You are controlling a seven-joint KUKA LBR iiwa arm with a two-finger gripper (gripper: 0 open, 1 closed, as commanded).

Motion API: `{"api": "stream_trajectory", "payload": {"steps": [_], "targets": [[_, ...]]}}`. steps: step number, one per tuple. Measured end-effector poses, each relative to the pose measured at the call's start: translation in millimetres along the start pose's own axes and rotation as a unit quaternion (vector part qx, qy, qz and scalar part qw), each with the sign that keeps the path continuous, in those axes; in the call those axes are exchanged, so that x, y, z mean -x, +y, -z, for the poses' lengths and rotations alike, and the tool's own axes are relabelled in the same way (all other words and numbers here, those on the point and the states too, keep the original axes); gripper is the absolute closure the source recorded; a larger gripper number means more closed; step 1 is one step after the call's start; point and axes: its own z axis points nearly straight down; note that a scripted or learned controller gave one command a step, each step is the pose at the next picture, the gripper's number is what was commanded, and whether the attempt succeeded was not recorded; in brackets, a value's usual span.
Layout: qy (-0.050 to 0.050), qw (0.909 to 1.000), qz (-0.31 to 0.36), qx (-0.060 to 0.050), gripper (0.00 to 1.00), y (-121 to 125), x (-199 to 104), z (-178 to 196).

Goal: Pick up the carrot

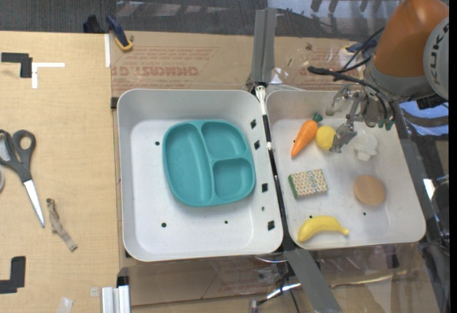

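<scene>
The carrot point(305, 136), orange with a small green top, lies tilted near the back left of the right bin point(407, 229). Right beside it sits a yellow lemon point(325, 137). My gripper point(345, 136) hangs over the back of the right bin, just right of the lemon and a short way right of the carrot. Its fingers point down and look open, with nothing between them. The carrot rests free on the bin floor.
The right bin also holds a white object point(366, 148), a tan round cookie point(370, 190), a patterned sponge block point(308, 183) and a banana point(322, 228). A teal divided plate point(209, 162) lies in the left bin point(139, 183). Scissors point(23, 165) lie on the bench at left.
</scene>
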Motion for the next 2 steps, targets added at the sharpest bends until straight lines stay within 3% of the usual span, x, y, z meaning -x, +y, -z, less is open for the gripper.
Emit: {"api": "stream_trajectory", "payload": {"steps": [1, 2], "targets": [[-0.001, 0.998, -0.064, 0.0, 0.0, 60, -12, -30], [-0.005, 0.998, -0.063, 0.0, 1.0, 61, -10, -18]]}}
